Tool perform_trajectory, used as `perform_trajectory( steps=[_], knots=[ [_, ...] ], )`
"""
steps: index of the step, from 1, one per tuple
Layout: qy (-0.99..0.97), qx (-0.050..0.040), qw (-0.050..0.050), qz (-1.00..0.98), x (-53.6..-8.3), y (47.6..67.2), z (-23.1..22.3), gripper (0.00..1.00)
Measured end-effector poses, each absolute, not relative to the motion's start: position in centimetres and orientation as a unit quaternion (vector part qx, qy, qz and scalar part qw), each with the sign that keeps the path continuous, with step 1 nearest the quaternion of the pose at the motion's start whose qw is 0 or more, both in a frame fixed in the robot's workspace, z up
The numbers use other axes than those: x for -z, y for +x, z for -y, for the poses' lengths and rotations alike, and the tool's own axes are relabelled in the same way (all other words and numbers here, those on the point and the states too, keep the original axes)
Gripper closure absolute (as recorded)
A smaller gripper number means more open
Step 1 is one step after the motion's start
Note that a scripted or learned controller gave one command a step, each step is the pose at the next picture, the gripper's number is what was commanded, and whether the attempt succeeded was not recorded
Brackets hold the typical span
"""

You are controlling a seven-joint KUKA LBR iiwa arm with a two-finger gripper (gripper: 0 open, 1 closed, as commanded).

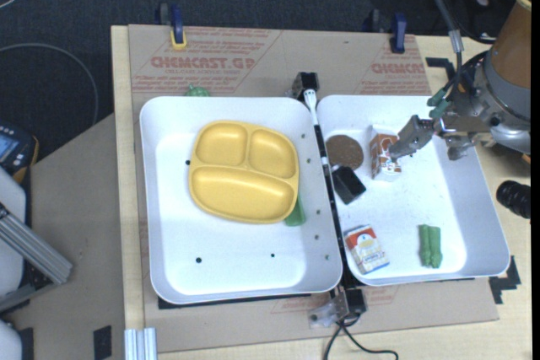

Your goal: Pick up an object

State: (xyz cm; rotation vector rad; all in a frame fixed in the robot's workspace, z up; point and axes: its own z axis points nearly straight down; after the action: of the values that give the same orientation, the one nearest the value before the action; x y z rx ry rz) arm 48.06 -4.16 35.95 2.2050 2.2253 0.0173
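Reaching into the right bin [472, 181], the gripper [403, 144] hangs just beside a small carton [386, 158], jaws too blurry to tell, so nothing looks picked up yet.

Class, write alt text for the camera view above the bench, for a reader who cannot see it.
A grey robot arm reaches from the right, its gripper above a small red-and-white carton in the right white bin. That bin also holds a brown disc, a black block, a second carton and a green piece. The left bin holds a yellow divided plate.
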Motion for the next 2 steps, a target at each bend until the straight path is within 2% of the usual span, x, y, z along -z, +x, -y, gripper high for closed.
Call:
perform_trajectory(
  steps=[1,2],
  knots=[
    [0.707,-0.0014,0.002,-0.708,-36.3,48.1,4.5,1.0],
    [0.706,-0.0033,0.003,-0.709,-42.8,48.0,1.8,1.0]
  ],
)
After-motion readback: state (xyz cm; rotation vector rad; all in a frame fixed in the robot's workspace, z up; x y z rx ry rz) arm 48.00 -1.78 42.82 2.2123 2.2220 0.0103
